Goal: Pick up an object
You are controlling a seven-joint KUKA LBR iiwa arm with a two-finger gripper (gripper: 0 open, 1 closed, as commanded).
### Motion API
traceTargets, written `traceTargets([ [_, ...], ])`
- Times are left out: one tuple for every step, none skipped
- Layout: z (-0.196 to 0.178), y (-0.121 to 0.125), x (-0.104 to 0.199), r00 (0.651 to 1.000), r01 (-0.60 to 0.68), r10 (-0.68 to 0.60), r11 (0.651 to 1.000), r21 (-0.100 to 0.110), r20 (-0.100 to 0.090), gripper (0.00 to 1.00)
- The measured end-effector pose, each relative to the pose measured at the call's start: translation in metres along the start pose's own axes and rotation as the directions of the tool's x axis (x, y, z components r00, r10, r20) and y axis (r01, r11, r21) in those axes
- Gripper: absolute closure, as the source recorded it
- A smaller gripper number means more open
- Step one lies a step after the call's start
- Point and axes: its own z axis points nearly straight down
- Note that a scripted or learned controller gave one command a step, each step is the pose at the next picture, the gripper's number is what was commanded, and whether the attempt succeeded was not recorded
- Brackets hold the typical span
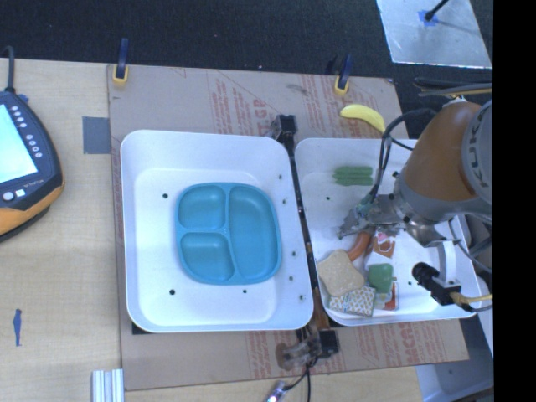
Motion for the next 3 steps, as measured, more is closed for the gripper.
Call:
traceTargets([
  [0.005, 0.003, 0.000, 1.000, -0.005, 0.005, 1.000, -0.001, 0.005, 0.00],
  [0.005, -0.021, 0.013, 1.000, -0.002, 0.002, 1.000, -0.024, 0.012, 0.00],
  [0.007, 0.077, 0.007, 1.000, -0.004, 0.004, 1.000, -0.004, 0.002, 0.00],
])
